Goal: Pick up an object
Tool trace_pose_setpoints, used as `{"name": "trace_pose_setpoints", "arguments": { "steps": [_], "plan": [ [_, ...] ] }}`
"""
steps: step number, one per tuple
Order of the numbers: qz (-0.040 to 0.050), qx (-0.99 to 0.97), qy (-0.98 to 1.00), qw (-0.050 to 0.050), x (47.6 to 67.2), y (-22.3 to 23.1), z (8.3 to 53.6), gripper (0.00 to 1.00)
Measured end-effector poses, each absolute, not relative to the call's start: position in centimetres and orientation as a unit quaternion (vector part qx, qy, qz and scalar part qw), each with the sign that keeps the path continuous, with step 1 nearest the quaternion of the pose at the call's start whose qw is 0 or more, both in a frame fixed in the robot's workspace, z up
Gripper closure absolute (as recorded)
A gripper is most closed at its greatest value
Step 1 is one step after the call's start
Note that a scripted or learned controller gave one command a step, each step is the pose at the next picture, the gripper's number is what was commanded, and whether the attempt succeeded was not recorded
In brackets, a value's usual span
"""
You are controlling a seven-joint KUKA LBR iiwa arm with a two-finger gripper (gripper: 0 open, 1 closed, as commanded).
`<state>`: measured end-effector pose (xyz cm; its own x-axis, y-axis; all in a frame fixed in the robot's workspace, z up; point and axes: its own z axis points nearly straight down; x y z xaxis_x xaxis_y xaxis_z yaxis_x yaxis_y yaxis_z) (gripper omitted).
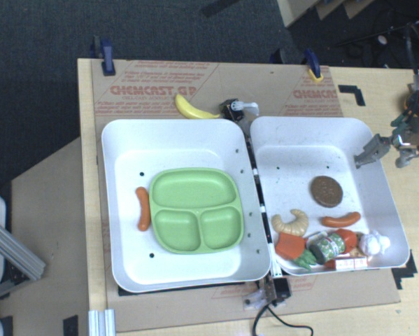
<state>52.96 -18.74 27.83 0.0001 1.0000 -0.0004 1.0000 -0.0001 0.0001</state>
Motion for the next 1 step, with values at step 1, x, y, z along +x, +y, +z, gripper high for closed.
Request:
{"name": "trace_pose_setpoints", "arguments": {
  "steps": [1],
  "plan": [
    [0.0017,0.705,0.709,0.003,64.25,-16.97,15.24,0.00]
  ]
}}
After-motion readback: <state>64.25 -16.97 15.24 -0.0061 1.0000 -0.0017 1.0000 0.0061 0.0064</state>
